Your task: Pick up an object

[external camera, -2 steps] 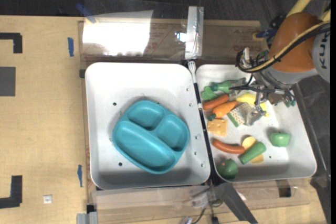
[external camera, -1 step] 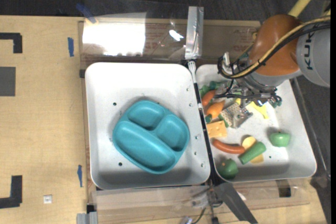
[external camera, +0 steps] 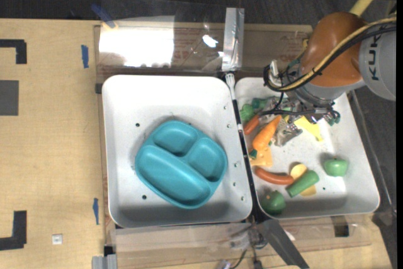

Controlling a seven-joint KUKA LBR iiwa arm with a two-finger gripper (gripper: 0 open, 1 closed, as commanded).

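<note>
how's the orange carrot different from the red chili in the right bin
The carrot is orange and lies tilted near the right bin's left wall, just beside the gripper. The red chili is red, thinner and longer-looking, and lies nearly level lower in the bin, away from the gripper, its end meeting a green and yellow piece. Both are elongated toy foods lying flat on the bin floor.

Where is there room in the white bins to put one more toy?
Left bin: bare floor all around the blue tray, widest along the back. Right bin: a small bare patch at its front right corner. Its left half is crowded with toy food under the hand.
</note>
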